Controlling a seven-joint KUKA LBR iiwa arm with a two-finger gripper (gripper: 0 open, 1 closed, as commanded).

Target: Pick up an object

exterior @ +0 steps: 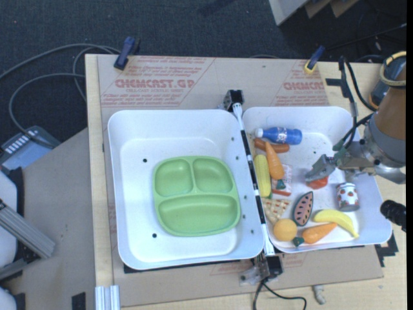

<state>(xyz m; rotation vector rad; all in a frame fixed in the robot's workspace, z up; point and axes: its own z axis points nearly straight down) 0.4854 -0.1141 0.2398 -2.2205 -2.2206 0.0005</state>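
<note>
Gripper [321, 168] hangs over right bin [335, 118]; jaws look apart w/ nothing between. Best to come straight down on watermelon slice [303, 207], then close.

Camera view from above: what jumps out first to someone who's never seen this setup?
The pale green tray with three compartments, sitting alone in the left bin. Next, the right bin crowded with toy food: a blue bottle at the back, a corn cob beside a carrot, a watermelon slice and a banana in front. The gripper hangs above them from the right.
</note>
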